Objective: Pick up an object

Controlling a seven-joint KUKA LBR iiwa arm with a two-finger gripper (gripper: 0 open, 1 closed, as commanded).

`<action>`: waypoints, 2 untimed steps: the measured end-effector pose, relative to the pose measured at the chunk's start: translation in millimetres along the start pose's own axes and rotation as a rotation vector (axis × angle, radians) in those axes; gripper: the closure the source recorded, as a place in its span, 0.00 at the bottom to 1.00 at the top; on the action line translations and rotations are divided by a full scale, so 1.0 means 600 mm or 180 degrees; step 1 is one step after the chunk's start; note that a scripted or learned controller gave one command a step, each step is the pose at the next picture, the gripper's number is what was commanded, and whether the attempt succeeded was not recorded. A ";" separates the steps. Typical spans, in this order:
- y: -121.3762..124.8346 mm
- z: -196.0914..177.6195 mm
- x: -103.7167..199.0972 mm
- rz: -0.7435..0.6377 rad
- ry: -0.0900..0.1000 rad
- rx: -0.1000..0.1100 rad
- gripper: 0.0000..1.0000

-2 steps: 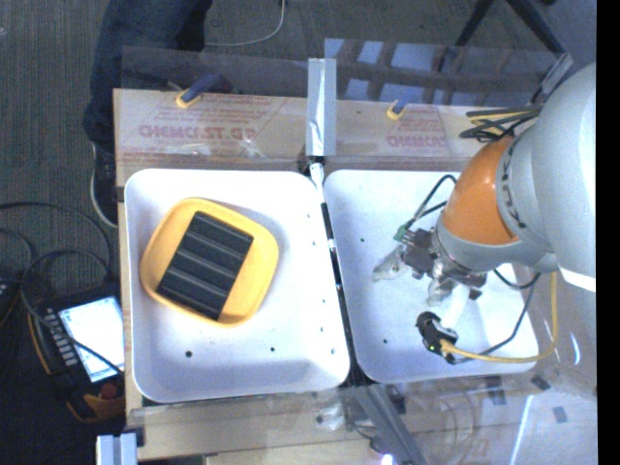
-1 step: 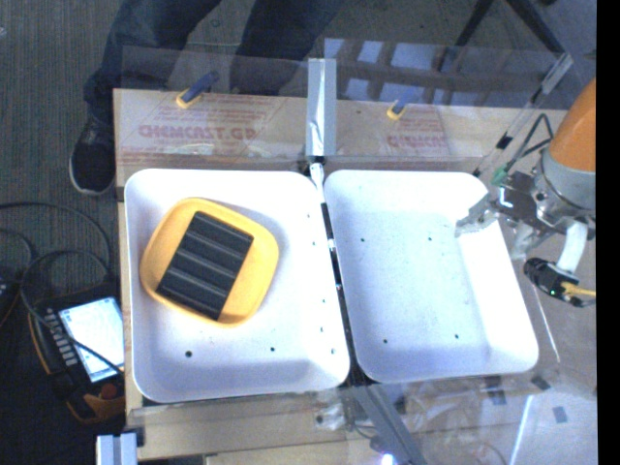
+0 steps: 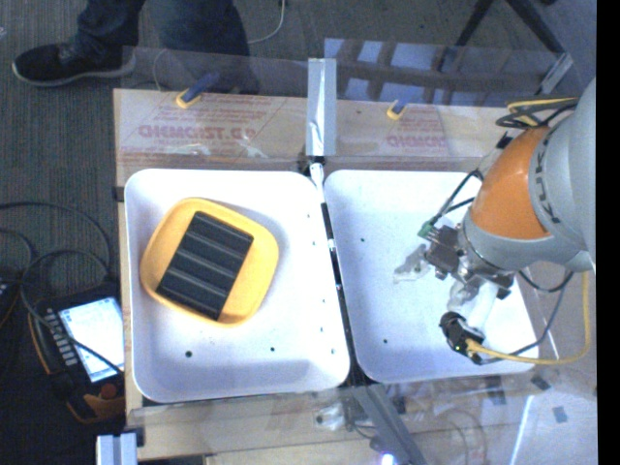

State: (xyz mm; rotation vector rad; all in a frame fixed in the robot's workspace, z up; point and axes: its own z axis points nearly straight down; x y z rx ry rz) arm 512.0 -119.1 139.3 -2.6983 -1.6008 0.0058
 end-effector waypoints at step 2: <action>-0.015 0.081 -0.057 -0.0561 0.0009 -0.0056 0.00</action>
